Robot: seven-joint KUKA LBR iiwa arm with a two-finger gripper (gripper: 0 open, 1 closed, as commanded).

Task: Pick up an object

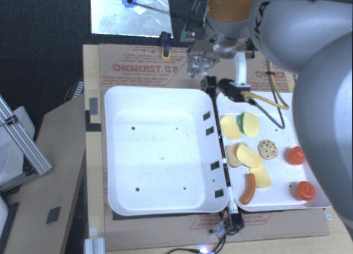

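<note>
- Your grey arm w/ orange band (325,82) comes in from the right. Its two-finger gripper (199,70) hangs blurred over the printed cardboard sheet (143,66), just past the far edge where the two bins meet.
- You can't tell if the gripper is open or closed, or if it has hold of anything: too blurred.
- Left shallow white plastic bin (118,104) sits flush beside the right shallow white plastic bin (278,189).
- All pick candidates lie in the right bin, apart from the gripper.
- Pale yellow flat toy slice (230,128) is nr the left edge, touching a yellow round piece w/ green strip (249,124).
- Tan round cookie w/ dark dots (267,149) is approx mid-bin.
- Tan bread-like slice (233,156) is by the left edge, partly under a yellow wedge (251,158). A 2nd yellow chunk (262,178) is just nearer you.
- Orange-red toy sausage (247,189) lies slanted nr the near left corner.
- Red round toy tomato (295,155) is twd the right edge. A 2nd red-orange round toy (304,191) is nr the near right corner.
</note>
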